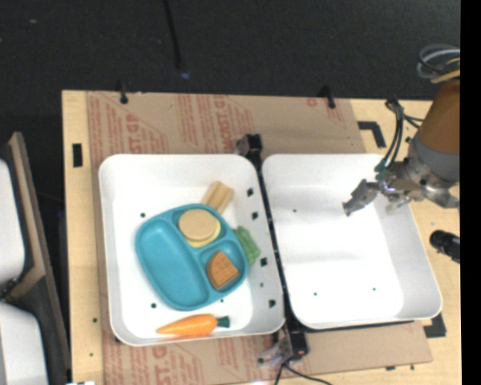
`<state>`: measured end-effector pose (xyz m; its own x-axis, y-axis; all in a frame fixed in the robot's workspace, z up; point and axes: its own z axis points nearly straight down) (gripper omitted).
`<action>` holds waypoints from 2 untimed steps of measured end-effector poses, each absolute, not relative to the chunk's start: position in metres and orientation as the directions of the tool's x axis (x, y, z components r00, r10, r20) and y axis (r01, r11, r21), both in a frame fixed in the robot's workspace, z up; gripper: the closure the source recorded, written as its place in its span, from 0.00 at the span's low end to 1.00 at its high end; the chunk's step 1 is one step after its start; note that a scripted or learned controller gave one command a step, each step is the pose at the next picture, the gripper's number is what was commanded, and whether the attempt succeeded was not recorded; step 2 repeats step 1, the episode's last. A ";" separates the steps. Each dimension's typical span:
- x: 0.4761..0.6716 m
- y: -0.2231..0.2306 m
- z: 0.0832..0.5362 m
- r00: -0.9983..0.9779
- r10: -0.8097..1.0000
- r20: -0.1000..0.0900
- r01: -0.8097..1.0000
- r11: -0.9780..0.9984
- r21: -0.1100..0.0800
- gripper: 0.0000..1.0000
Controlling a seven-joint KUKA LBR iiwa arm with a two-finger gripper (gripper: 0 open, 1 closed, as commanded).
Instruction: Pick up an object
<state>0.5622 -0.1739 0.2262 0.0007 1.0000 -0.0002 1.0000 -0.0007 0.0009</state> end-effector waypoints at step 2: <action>0.553 -0.214 0.219 0.004 1.000 -0.001 1.000 -0.004 0.000 0.00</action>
